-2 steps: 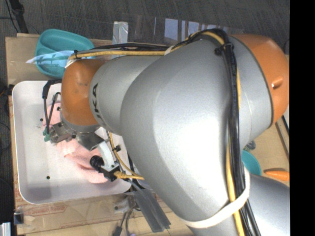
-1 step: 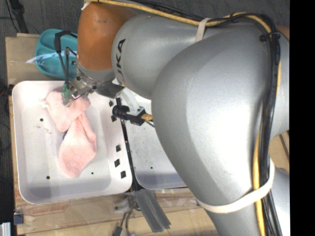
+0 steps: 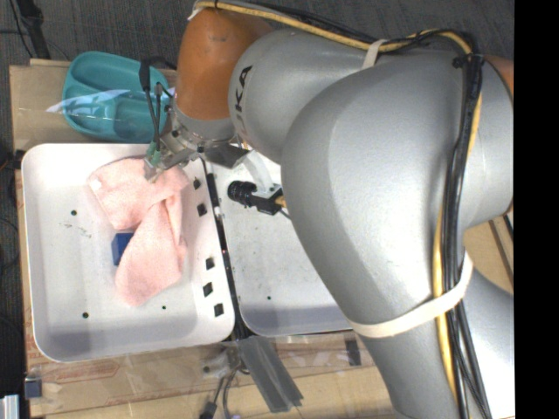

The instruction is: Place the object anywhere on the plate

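A pink cloth [image 3: 148,225] lies crumpled in the left bin [image 3: 52,260], running from the far edge toward the middle. A small blue block [image 3: 121,248] peeks out from under the cloth's left side. My gripper [image 3: 157,157] is low over the cloth's far corner, touching or nearly touching it, close to the bin's far wall. A teal plate [image 3: 100,81] sits beyond the left bin's far edge, just left of the gripper. The arm's large grey body hides most of the right bin.
The right bin [image 3: 271,308] shows a strip of white floor beside the divider [image 3: 218,243] between the bins. A pale bluish wrapper [image 3: 83,105] rests against the teal plate's near rim. The left bin's near half is bare white floor.
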